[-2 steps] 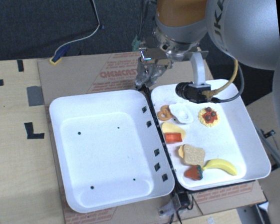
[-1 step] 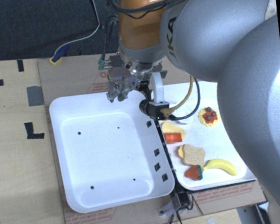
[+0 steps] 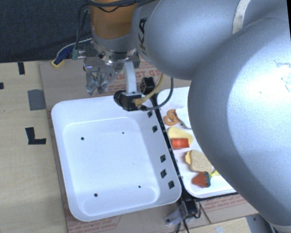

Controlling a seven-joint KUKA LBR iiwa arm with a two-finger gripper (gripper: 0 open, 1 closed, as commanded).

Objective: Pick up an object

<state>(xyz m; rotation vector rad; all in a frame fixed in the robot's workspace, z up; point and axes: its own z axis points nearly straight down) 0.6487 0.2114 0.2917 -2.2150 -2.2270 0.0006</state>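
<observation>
The grey two-finger gripper [image 3: 97, 85] is hanging above the bench at twelve o'clock of the shallow white plastic left bin [image 3: 72, 163]; whether it is wide or narrow cannot be told, and nothing is showing in its grasp. The objects are lying in the white right bin [image 3: 183, 115]: a brown pretzel [image 3: 171, 118], a yellow wedge [image 3: 179, 133], an orange block [image 3: 180, 143], a tan bread slice [image 3: 198, 160], a red strawberry [image 3: 201, 180]. The pick appears not yet begun.

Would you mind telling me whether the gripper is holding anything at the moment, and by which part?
It cannot be told: the gripper sits above the left bin's far edge, and nothing is visible between its fingers.
</observation>
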